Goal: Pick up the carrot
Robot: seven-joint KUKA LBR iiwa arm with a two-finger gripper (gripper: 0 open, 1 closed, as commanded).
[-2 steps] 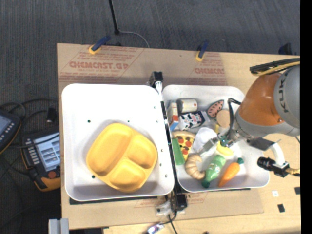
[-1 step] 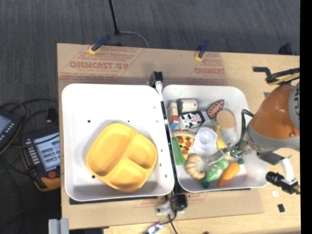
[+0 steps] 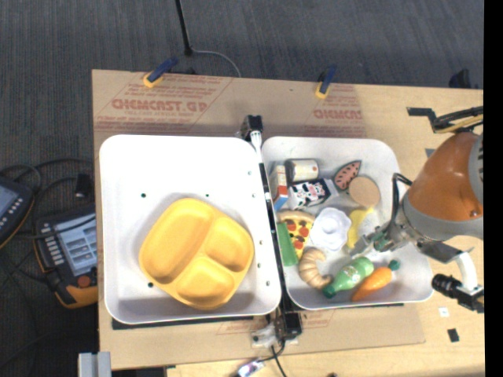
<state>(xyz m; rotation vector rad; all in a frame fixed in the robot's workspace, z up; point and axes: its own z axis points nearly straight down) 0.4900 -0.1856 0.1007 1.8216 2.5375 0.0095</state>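
The step in hand looks like the approach: the grey arm with its orange band [image 3: 444,183] reaches in from the right over the right-hand shallow white bin [image 3: 385,151], and its two-finger gripper [image 3: 376,240] sits low among the toys near the bin's right wall. Whether the gripper is parted or closed cannot be told from this slant, since dark metal and clutter blur together there, and nothing can be seen held in it.

The small orange plastic carrot with a green tuft [image 3: 372,282] lies flat on the bin floor near the front right corner, its leafy end pointing up toward the wrist and its tip toward the front wall. It rests just beside, and seemingly touching, the green plastic bottle with a white cap [image 3: 349,276], which lies to its left; a tan croissant-shaped toy [image 3: 311,265] sits further left, and a white ruffled cup [image 3: 331,228] lies behind them.

Relative to the gripper, the carrot is close by but slightly nearer the front wall, apart from the tool rather than under it. By my judgement the next move calls for a short shift toward the front of the bin, lining up across the carrot's narrow body, and a descent that avoids the bottle crowding its left side, because a closing grasp there could catch both toys or nudge the carrot against the wall
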